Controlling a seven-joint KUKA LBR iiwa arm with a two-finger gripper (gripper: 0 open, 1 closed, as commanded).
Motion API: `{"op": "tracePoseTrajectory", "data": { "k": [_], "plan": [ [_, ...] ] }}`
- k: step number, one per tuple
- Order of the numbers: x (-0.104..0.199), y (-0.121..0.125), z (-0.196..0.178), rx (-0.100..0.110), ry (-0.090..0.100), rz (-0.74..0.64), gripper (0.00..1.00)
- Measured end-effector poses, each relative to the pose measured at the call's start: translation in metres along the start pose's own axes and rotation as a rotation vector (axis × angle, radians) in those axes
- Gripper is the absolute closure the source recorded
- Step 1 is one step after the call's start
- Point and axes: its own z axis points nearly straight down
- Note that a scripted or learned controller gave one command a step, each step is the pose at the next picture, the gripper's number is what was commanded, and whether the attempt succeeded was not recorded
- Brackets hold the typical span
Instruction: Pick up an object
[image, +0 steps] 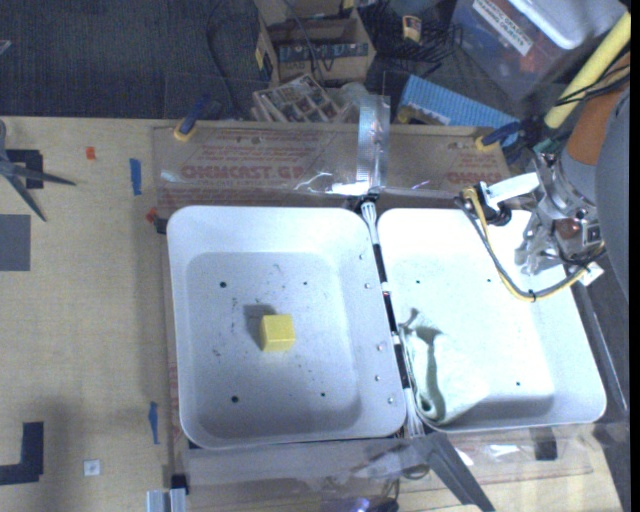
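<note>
Block waiting in the left bin, arm parked off to the right.

Starting left, you see the yellow block (278, 332) lying alone near the middle of the left bin (200, 240). Right of that block, across the divider, the right bin (570, 390) holds a limp greenish-grey object (428, 370) against its near-left wall. Farther right of the block, the gripper (545, 255) hangs over the right bin's far-right edge; you cannot tell how its pincer stands. You are likely at the approach step: next it probably must travel to a target and descend.
</note>
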Motion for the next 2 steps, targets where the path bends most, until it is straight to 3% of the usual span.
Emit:
{"op": "tracePoseTrajectory", "data": {
  "k": [2],
  "plan": [
    [0.002,-0.004,-0.02,0.0,-0.002,-0.011,1.0]
  ]
}}
